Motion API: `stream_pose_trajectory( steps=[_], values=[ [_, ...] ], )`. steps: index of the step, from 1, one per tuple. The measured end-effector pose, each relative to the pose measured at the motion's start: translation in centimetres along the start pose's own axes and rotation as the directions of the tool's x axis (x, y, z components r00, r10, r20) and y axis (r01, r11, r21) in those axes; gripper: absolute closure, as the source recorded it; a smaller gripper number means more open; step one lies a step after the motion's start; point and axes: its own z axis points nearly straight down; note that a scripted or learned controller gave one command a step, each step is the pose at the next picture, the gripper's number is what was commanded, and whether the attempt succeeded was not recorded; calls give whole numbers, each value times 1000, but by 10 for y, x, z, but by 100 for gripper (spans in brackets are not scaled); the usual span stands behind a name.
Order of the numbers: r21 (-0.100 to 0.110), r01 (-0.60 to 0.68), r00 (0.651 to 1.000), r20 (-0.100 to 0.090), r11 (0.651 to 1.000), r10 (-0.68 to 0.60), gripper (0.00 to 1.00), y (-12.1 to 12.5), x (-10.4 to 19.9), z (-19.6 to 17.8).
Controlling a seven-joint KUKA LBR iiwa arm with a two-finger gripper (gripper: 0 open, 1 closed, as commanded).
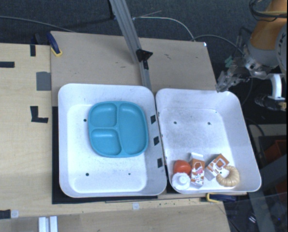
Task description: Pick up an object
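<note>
Wooden bench top carries two white bins. Nearest, in the right bin's (206, 110) front corner, small toys cluster: a red ball (182, 167), cartons (197, 172) and a bagel (229, 176), likely light, firm, easiest pinched across. Farther right, the gripper (224, 81) hovers; its grip cannot be judged.

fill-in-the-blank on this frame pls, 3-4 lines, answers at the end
1. The blue divided plate lies in the ____ bin.
2. The plate has ____ compartments.
3. The small food items, among them a red tomato-like piece and a croissant, crowd the ____ edge of the right bin.
4. The gripper hovers by the right bin's far ____ corner.

Answers: left; three; near; right
</note>
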Motion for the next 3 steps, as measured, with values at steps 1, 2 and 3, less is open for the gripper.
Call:
stream_pose_trajectory(
  steps=[1,2,3],
  values=[
    [1,5,1000,-2,1000,-5,100,-10,54,-13],
    [3,5,1000,-2,1000,-5,100,-28,106,-23],
    [5,5,1000,-2,1000,-5,100,-41,158,-12]
  ],
)
